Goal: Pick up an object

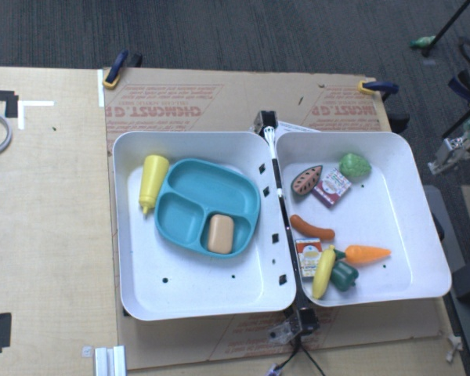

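So the tool (453,149) is sitting way out at the 3 o'clock edge, off past the right bin (423,210) and clear of everything in it. Honestly can't tell whether it's apart or together from this angle; it's just a small metallic blob out there, and nothing looks clamped in it.

Closest stuff is the right bin's pile. A green leafy ball (355,166) sits at 12 o'clock in that bin, with a small pink box (333,188) just beside it at its 8 o'clock and a brown oval bun (306,179) touching the box's left side. Below those there's a sausage (312,227). At the bin's 6 o'clock things are bunched up: a carrot (366,253), a green pepper (343,276), a banana (324,271) leaning across a red and white box (309,253).

The left bin (133,272) has a blue divided plate (207,190) in the middle, with a tan bread roll (220,233) in its 5 o'clock compartment. A yellow bottle (152,182) lies against the plate's 9 o'clock edge.

Both bins rest on a cardboard sheet (172,104) on the bench (47,233), held by a clamp (115,69) at 11 o'clock and another clamp (378,88) at 1 o'clock.
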### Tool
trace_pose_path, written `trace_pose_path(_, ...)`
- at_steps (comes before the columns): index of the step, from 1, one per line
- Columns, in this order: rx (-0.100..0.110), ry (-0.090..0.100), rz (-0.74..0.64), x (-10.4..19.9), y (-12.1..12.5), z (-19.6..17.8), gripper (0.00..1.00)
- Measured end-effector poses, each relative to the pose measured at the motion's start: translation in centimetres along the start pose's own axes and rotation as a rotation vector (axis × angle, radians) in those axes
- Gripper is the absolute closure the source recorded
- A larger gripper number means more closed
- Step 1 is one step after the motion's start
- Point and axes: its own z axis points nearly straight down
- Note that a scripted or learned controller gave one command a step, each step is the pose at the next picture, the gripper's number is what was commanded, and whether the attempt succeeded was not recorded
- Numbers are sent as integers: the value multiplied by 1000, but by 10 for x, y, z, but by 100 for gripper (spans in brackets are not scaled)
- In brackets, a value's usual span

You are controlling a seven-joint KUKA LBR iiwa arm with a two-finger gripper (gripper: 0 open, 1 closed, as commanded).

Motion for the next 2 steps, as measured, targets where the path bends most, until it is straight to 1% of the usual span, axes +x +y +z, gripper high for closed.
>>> trace_pose_path(2,-2,-5,-4,-1,2,-19,100)
